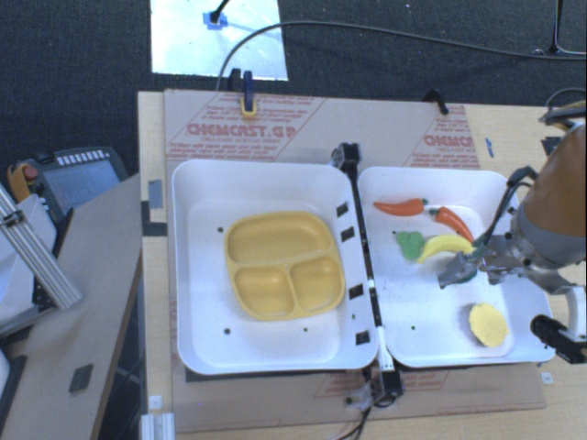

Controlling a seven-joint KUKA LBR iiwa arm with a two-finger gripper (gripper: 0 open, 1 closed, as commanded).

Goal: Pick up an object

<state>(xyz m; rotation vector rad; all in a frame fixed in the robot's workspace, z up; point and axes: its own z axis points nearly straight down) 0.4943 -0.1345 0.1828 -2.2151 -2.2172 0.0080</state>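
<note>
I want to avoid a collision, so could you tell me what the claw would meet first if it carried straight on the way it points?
The claw points left and slightly down, just below the yellow banana. Probably bare floor of the right bin first, then the bins' divider; depth is unclear.

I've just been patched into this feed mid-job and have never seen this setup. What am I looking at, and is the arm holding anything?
One fixed camera looks down at a slant on a bench with two shallow white bins. The left white bin holds a yellow three-compartment plastic tray. The right white bin holds a red-orange toy chili pepper, a second small orange pepper, a yellow toy banana touching a small green toy piece, and a round yellow toy. The grey robot arm reaches in from the right; its gripper sits just below the banana. I can't tell whether it grips anything.
</note>
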